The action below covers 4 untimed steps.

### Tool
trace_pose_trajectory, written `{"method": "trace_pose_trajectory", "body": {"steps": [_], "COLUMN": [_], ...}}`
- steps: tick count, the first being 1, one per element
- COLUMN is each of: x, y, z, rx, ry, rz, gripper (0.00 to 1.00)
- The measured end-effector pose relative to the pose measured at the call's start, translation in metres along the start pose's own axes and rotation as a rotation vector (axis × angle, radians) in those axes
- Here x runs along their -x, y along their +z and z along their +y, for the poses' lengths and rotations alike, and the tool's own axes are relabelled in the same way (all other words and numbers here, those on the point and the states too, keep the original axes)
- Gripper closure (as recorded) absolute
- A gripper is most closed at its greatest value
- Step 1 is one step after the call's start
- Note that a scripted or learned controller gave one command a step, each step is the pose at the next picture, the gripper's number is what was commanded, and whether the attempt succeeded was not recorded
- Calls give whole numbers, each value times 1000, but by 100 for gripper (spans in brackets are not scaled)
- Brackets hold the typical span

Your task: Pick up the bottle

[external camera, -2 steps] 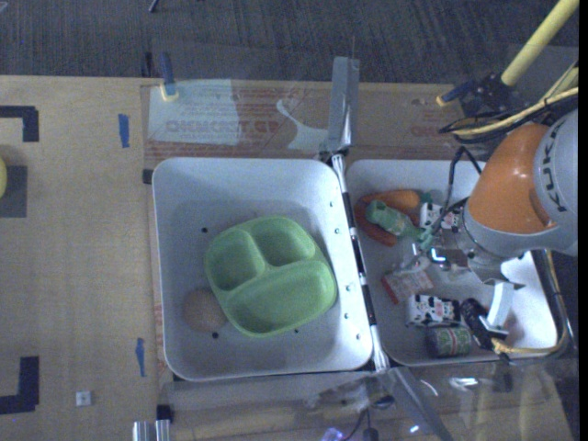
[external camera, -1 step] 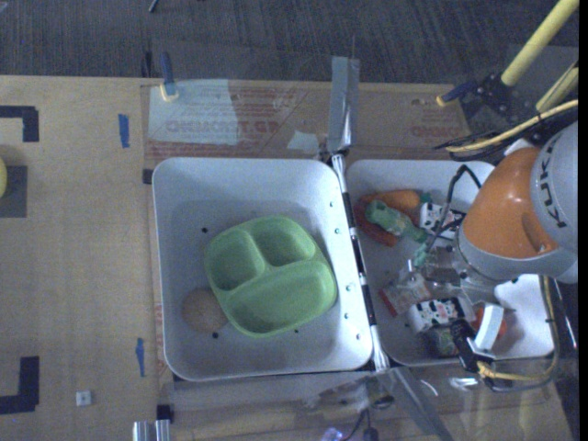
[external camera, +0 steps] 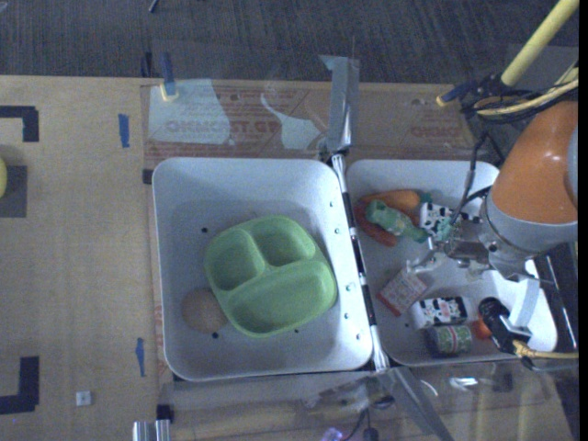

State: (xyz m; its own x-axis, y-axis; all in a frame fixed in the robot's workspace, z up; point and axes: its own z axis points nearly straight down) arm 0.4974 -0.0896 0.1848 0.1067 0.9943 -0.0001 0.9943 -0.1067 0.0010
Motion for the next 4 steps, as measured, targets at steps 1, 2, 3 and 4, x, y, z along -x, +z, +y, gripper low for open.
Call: {"method": "trace_pose_trajectory", "body": {"steps": [1, 2, 3, 4], "x": [93, 96, 97, 100], "y": [-59, 99, 88, 98], "z": [-8, -7, -6, -6], "rx": [0, 3, 6, 3], "ry": [130, 216, 218, 265], "rz": [-1, 0, -1, 1], "gripper": [0, 0, 100, 100]}}
